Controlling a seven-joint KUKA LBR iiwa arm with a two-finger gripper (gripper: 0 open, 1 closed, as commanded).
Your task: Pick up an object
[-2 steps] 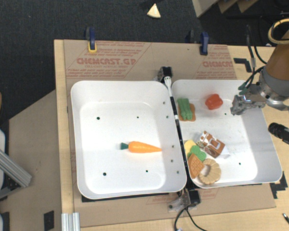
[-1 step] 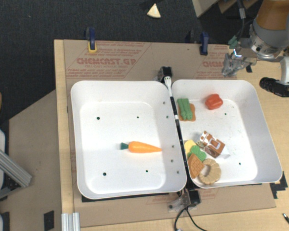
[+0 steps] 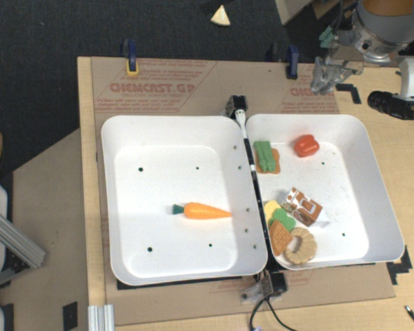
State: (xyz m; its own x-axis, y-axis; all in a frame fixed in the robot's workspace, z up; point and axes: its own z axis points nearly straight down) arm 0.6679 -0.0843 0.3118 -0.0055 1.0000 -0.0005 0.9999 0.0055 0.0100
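An orange carrot (image 3: 201, 212) with a green stub lies alone in the left bin (image 3: 159, 164), near its front middle. The right bin (image 3: 352, 185) holds a red round piece (image 3: 306, 145) at the back and a green and tan strip (image 3: 265, 157) by the left wall. A cluster sits at the bin's front left: a brown and white block (image 3: 304, 207), a yellow piece (image 3: 270, 208), a green piece (image 3: 285, 219), a tan waffle (image 3: 280, 237) and a pale ring (image 3: 301, 247). My gripper (image 3: 323, 81) hangs above the bench beyond the right bin's back rim, holding nothing that I can see.
The bins stand on a brown board (image 3: 193, 81) held by blue clamps (image 3: 130, 52) at the back. A black clip (image 3: 236, 105) joins the bins at the rear, another sits at the front. Metal framing (image 3: 14, 243) stands at the left edge.
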